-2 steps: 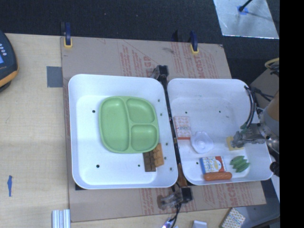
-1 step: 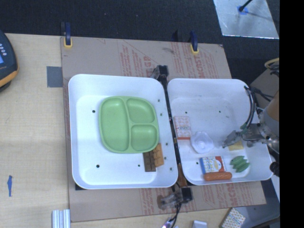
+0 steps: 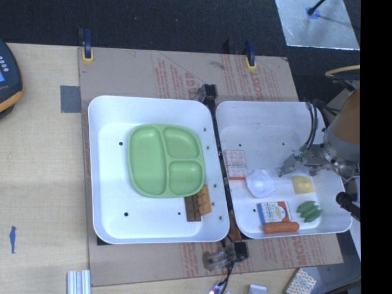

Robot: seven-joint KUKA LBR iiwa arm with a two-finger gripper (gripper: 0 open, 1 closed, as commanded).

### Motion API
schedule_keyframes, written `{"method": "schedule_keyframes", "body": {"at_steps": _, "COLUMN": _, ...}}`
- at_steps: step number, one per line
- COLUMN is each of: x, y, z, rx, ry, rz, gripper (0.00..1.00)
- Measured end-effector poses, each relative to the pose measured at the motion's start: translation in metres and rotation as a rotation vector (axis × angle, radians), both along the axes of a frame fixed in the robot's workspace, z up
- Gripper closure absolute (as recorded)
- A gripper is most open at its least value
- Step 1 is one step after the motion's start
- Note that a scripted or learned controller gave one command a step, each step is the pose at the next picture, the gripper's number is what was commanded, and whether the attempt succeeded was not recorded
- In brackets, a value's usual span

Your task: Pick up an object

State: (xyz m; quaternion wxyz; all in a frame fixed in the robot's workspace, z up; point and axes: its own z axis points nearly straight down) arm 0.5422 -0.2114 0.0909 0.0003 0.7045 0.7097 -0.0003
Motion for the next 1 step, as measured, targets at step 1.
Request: {"method": "schedule_keyframes", "body": {"at_steps": 1, "x": 0.0693, "y": 0.0002, "z": 0.0041, "rx": 0.000, "ry": -0.004, "rz": -0.001, "gripper": 0.00}}
